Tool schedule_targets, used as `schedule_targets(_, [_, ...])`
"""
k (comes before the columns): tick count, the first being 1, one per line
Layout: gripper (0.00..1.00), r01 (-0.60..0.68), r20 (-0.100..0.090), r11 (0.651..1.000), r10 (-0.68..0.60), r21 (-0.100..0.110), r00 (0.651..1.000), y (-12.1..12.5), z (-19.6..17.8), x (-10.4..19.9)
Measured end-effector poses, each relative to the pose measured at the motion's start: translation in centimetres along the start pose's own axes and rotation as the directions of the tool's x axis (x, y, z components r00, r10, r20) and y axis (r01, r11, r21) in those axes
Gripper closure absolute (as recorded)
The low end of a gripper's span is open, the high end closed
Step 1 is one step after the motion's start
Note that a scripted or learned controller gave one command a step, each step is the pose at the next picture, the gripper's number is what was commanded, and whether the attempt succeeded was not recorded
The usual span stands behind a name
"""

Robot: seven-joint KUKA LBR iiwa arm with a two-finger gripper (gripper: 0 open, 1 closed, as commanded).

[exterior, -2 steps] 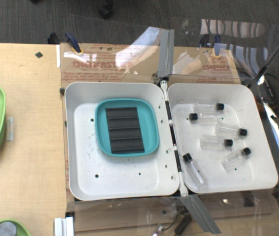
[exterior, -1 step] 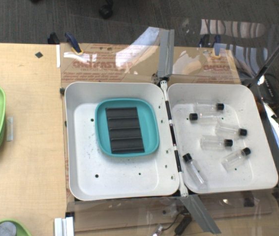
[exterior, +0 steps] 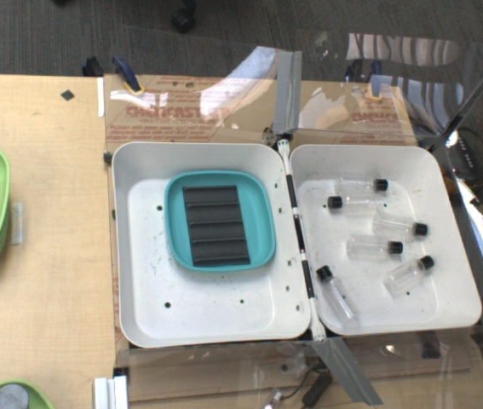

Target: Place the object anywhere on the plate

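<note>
While six clear, black-capped vials are lying loose in the right bin, on the side the tool is reaching in from, the teal plate is sitting in the left bin, beyond the ridge where the two bins are meeting. No vial is resting on the plate, so I am judging the task as not yet begun. I am finding no way to tell whether the tool is spread, pressed together or pinching anything.

Risks, as I am reading them:
- Vials are looking clear and round, so one is likely rolling away or slipping out under a sideways pinch.
- Three vials at the bin's far-right end are lying near one another at different angles, so a descent there is risking a nudge to a neighbour or a double pick.
- One vial is lying just beside the ridge, so the bin wall is crowding any approach to it.
- Carrying across the ridge too low is risking a knock that is freeing the vial.
- A dark ribbed insert is covering the plate's middle, so a vial released across its ribs is probably rocking, and one dropped at the sloped rim is perhaps rolling off into the bin.
</note>
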State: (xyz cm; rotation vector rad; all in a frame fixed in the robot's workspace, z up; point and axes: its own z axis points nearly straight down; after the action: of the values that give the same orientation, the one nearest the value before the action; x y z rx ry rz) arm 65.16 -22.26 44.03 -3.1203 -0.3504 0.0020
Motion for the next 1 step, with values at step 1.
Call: schedule_targets(1, [0.00, -0.020, 0.000, 1.000, 0.020, 0.000, 1.000, -0.01, -0.09, -0.06])
